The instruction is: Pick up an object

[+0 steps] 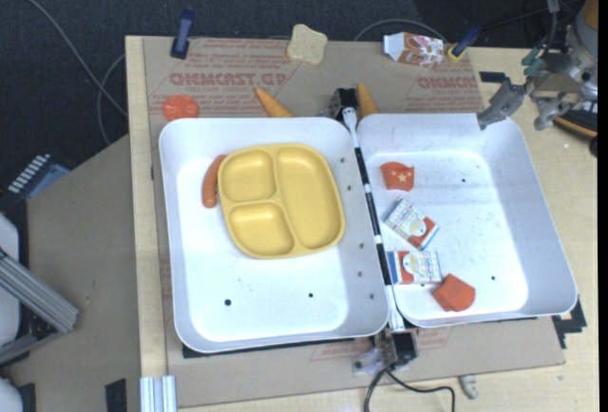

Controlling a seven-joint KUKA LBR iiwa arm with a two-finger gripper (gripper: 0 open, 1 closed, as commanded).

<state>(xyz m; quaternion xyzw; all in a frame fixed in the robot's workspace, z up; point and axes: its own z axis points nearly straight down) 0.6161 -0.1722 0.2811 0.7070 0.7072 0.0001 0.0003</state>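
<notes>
While the open-fingered grey gripper (521, 106) hovers above the right white bin's (532, 211) far corner, holding nothing, a small red block (398, 176) lies inside that bin.

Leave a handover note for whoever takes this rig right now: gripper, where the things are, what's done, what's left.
Gripper: jaws apart, nothing between them, above the right bin's far right corner.
Right bin: red block, small carton, second carton, orange block.
Left bin: yellow divided plate, hot dog beside it.
Done: nothing picked up yet.
Left: descend on one item, probably in the right bin, close and lift.
</notes>
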